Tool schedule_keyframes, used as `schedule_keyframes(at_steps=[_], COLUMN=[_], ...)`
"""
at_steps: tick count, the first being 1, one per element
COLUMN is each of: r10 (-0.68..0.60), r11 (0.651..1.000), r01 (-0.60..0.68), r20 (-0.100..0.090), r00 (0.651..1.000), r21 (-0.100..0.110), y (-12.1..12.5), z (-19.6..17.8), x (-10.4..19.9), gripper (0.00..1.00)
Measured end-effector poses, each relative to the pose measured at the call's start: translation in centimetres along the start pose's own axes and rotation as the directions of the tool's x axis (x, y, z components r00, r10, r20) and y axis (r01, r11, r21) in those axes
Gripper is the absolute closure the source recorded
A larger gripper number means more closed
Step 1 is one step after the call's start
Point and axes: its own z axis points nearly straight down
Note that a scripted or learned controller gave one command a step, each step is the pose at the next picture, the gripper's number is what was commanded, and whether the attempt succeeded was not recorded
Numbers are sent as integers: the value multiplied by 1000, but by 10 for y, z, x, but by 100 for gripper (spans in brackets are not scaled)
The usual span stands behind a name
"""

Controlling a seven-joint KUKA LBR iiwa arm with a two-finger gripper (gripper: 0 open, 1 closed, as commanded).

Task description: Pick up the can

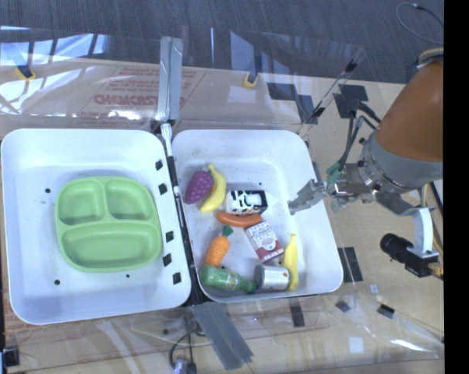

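Small silver metal can lies on its side in the right white bin's front corner, between green bottle and yellow banana. Gripper hovers over bin's right rim; can't tell its opening, nothing visibly held.

A pale wooden bench fills the lower ground, strips of dark tape scattered over it. Clear plastic panels stand along its far side, catching glare. Beyond lies dark grey carpet.
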Motion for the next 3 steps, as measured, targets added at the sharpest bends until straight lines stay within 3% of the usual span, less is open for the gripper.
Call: schedule_keyframes(at_steps=[1,3], r10=[-12,-12], r11=[1000,1000], r01=[12,12], r20=[1,1], r00=[1000,1000], r21=[-4,-4], y=[-7,-7], z=[-149,-149], x=[34,33], gripper=[0,0])
